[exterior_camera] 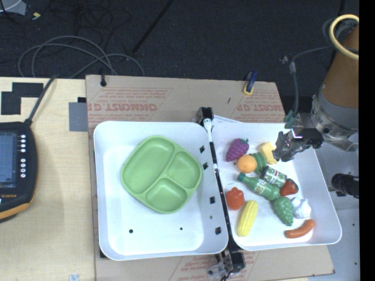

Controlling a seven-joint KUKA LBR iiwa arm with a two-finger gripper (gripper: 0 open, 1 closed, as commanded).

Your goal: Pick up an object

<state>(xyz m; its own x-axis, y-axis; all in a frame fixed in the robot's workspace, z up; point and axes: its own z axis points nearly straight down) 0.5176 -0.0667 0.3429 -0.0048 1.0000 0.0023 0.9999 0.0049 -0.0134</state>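
The right bin (325,183) holds several toy foods: purple grapes (237,149), an orange (247,164), a yellow piece (267,152), a green bottle (263,185), a red pepper (234,198), a corn cob (247,216), broccoli (284,210), a red strawberry-like piece (289,188), a small white item (302,206) and an orange-red sausage (299,230). My gripper (284,150) hangs over the bin's upper right part, just right of the yellow piece and above the bottle's cap end. Nothing is visibly held in it.
The left bin (111,215) carries a green divided plate (163,173). A black divider (215,180) runs between the bins. Both bins rest on a cardboard sheet (176,98). A tablet-like pendant (14,165) lies at the far left, and cables (76,51) trail behind.
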